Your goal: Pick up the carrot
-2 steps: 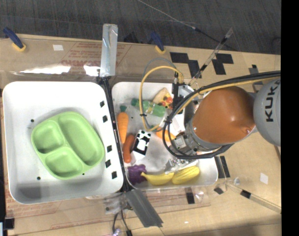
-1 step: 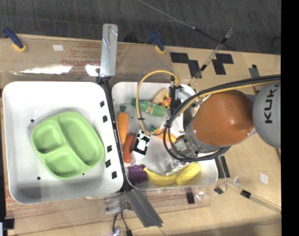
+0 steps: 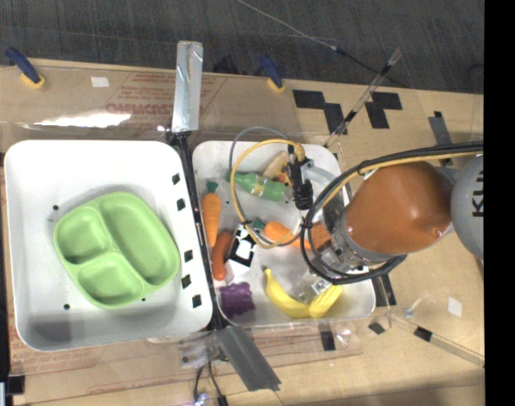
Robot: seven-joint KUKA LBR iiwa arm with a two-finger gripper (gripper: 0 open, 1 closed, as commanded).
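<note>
From the overhead camera, two shallow white bins sit side by side on a cardboard-covered bench. The left bin [image 3: 20, 227] fills the left half of the frame and holds a light green divided plate [image 3: 116, 248] with three compartments, lying a little left of the bin's middle.

The right bin [image 3: 208, 155], in the centre of the frame, is crowded. The carrot [image 3: 211, 218] lies along the bin's left wall, its green stub toward the top of the frame and its orange body running down toward the lower edge. Just right of its lower end is a small dark red and orange item [image 3: 222, 248] that cannot be identified, and beside that a black-and-white tag [image 3: 243, 252]. A purple bunch of grapes [image 3: 236, 297] sits in the lower left corner of this bin. A banana [image 3: 293, 299] curves along the bin's lower edge. Near the top of the bin lies a green bottle-shaped object [image 3: 261, 186], and below it an orange rounded piece [image 3: 278, 232].

The arm [image 3: 397, 210] enters from the right, its large orange band covering the right side of the bin, with black and yellow cables looping over the contents. The gripper lies beneath the wrist; whether it is spread or pressed together cannot be told. The carrot is well apart from the wrist, across the bin.
</note>
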